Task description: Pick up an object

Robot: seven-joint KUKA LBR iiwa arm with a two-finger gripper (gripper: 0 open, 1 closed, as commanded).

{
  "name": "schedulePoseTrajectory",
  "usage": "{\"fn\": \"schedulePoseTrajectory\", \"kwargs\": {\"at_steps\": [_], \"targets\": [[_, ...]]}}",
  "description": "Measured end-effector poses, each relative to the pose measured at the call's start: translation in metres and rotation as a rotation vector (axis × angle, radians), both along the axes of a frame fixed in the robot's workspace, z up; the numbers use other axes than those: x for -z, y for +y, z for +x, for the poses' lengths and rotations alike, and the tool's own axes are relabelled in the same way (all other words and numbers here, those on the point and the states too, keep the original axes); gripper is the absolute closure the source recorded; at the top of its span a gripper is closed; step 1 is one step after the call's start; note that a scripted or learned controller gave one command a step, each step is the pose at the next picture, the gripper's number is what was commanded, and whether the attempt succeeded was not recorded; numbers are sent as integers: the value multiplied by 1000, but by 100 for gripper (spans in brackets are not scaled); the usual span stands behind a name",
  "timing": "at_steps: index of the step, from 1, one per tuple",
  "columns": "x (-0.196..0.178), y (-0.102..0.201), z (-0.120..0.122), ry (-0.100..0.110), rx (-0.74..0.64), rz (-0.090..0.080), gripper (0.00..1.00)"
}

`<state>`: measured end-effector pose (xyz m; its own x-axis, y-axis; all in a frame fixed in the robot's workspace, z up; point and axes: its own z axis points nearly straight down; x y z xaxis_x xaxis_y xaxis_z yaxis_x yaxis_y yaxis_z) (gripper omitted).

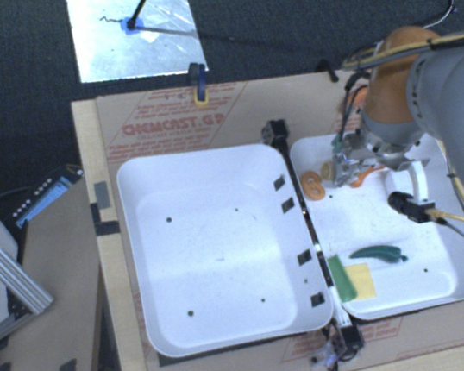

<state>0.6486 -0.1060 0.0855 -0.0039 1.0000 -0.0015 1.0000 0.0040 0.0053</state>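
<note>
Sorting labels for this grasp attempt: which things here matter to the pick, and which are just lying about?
Job: gripper, orange ring, green object, yellow sponge, right bin.
Lying about: left bin, shiny sheet, blue clamp.

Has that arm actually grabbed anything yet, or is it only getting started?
Done: nothing looks lifted yet; the green curved piece, the yellow-green sponge and the orange round piece all lie on the floor of the right bin. In hand: the tool is low at that bin's far end, beside the orange round piece; its grip is unclear. Left: grasping and lifting one thing.
</note>
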Motion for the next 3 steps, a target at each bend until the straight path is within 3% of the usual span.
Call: {"fn": "schedulePoseTrajectory", "kwargs": {"at_steps": [1, 2, 3], "targets": [[1, 12, -45, 8, 3, 2, 100], [0, 22, -7, 0, -1, 2, 100], [1, 22, 2, 10, 1, 3, 100]]}}
